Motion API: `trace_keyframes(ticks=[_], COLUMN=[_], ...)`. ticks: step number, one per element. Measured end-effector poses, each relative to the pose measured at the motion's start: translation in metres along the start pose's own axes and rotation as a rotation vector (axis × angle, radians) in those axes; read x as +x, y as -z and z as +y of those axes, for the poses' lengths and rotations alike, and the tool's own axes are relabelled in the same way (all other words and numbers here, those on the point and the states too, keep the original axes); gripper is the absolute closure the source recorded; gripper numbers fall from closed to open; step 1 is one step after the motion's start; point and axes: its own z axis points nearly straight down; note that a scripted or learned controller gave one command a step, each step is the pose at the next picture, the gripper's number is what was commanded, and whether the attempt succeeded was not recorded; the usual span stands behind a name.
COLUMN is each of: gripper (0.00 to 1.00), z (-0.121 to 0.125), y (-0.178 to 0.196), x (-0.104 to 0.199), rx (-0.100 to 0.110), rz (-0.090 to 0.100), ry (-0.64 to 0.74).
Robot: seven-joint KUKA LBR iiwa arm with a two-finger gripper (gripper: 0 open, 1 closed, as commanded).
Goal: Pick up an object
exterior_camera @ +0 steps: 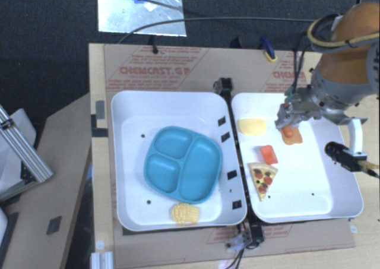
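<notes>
Surface (178,63) with two white bins; pincer (289,120) low over the right bin (309,196).
We can't tell its finger state; orange piece (292,136) just beneath, upper right of frame.

Pincer (287,120) over orange toy (291,136) (right bin (332,202)).

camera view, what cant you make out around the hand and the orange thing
- Hand: the wrist above hides its fingers, so open or shut is unclear.
- Orange piece: top edge covered by the hand; contact unclear.
- Arm: cut off by the right edge.
</notes>
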Motion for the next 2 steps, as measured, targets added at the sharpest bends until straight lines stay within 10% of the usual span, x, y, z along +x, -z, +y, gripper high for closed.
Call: trace_keyframes(ticks=[2], gripper=[1.00], z=[0.034], y=[-0.020], x=[0.095], rx=[-0.002], rz=[0.000], ry=[-0.001])
